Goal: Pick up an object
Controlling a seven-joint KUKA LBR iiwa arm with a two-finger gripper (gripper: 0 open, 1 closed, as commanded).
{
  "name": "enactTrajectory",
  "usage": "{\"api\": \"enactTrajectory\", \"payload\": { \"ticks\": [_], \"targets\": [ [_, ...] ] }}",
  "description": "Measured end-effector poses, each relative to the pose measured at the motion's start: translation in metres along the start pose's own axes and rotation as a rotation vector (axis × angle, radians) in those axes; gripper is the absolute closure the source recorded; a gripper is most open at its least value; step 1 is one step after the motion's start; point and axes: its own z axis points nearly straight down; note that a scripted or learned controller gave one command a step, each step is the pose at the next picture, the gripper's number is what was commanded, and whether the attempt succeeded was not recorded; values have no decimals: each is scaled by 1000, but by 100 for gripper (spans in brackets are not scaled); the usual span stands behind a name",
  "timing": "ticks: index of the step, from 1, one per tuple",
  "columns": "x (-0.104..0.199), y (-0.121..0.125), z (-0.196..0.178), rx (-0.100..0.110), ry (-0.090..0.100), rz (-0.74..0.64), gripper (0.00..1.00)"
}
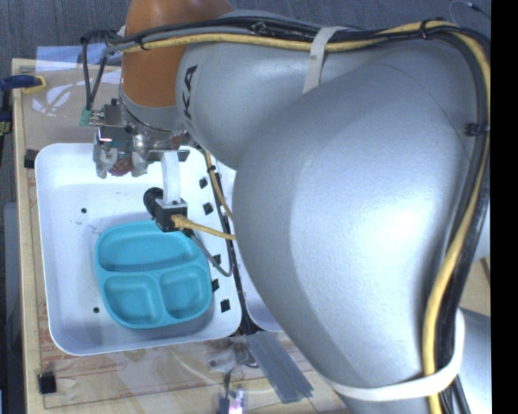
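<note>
**Tray in the left bin, tool above its far end**

Tray (153, 274), turquoise and divided into three compartments, is the one object you see in the left bin (60, 205). It lies flat on the bin floor in the near half, with its one long compartment toward the far side and its two smaller compartments toward you. Its right edge sits close to the bin's right wall.

Look to the far end of the same bin and you find the tool (121, 160), hanging below the orange band (160, 37) of the arm (354, 188). It sits over the bin's far left corner, well apart from the tray. You cannot tell from this view how its fingers stand: the wrist hardware crowds them and the detail is too small. Nothing is visibly held there.

Note the white bracket with a black fitting (167, 205) that hangs from the wrist just beside the tray's far right corner; a yellow cable (203, 228) runs from it back toward the arm. You cannot tell whether the fitting touches the tray.

The grey body of the arm covers most of the right half of the view, and with it nearly all of the right bin (257, 313), of which you see a strip of white rim. The bench (34, 102) shows at the far left corner, where a blue clamp (17, 83) grips its edge.
</note>
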Motion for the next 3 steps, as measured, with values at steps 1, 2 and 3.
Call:
{"api": "enactTrajectory", "payload": {
  "ticks": [1,2,3],
  "targets": [
    [-22,28,6,-3,-1,-82,100],
    [13,-47,-68,-2,0,-20,100],
    [9,-44,-101,-1,-1,-2,100]
  ]
}}
